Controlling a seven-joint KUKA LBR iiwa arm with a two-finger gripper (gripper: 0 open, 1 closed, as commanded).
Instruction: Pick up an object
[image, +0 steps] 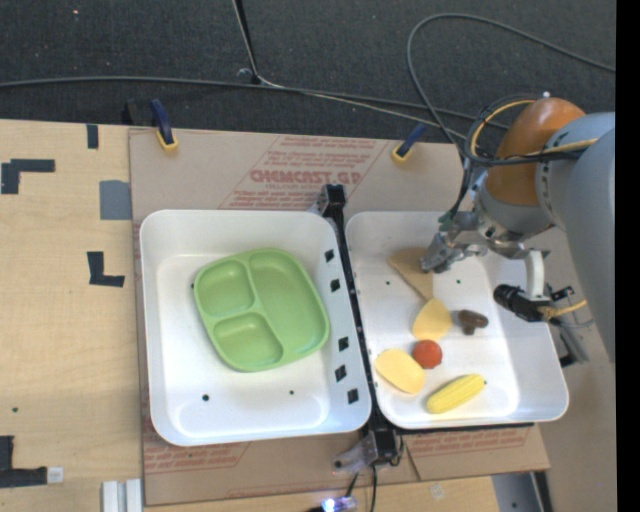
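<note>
Food toys lie in the right bin (520, 395): wedge (412, 273), corn (455, 393), tomato (428, 353); gripper (440, 255) hovers at the wedge, its state unclear; green tray (262, 310) left.

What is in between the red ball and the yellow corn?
Nothing: in the camera view, bare white bin floor separates the red ball from the yellow corn. A yellow block sits off to the ball's side.

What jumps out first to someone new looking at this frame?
The bright green divided tray lying alone in the left bin. Next, the arm's claw low in the right bin, at a tan wedge, with yellow pieces, a small red ball and a yellow corn cob clustered nearer the front.
</note>
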